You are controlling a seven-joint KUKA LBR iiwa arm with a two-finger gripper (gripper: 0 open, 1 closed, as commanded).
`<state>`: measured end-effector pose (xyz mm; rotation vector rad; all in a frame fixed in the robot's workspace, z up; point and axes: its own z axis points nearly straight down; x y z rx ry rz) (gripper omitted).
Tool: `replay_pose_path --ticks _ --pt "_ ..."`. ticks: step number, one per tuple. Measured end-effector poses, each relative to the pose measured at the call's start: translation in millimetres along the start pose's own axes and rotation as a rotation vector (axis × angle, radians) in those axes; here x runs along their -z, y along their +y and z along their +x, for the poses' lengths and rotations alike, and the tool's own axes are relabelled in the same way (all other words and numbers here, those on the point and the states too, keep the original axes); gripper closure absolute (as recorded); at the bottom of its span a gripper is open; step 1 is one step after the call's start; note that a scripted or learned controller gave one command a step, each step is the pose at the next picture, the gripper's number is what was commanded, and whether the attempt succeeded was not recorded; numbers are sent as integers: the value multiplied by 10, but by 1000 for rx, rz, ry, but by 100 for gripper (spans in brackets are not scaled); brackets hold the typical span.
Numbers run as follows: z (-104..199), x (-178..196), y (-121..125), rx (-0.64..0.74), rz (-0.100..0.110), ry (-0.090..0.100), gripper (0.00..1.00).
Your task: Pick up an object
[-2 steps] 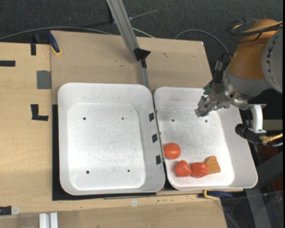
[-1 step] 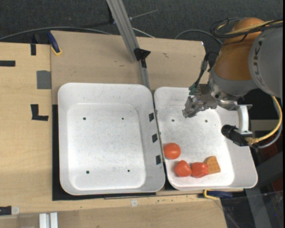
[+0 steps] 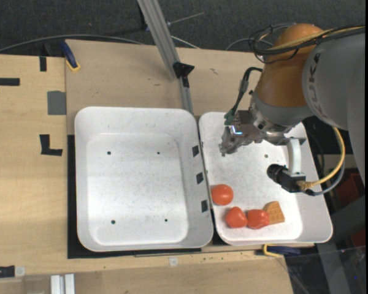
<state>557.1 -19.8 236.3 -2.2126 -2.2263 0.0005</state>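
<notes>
My gripper [image 3: 228, 146] hangs over the upper left part of the right bin [image 3: 313, 222], pointing down near the bin's left wall. Nothing shows between its fingers. Below it in the same bin lie an orange-red round piece [image 3: 221, 195], two red pieces side by side [image 3: 235, 217] [image 3: 257, 218], and a tan waffle-like piece [image 3: 274, 212] touching the right red one. The gripper is well above these, roughly a third of the bin's length away from the nearest one.
The left bin [image 3: 86, 182] sits beside the right one, their rims meeting near black clips. A grey pole [image 3: 165, 41] slants in from the top. A black cable fitting [image 3: 281, 175] hangs off the wrist over the right bin.
</notes>
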Motion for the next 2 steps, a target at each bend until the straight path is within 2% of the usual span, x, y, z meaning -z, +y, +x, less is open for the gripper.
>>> replay_pose_path --ticks 1,2 --pt "601 49 -9 2 -1 0 100" --pt "1164 -77 -150 1 2 -1 100"
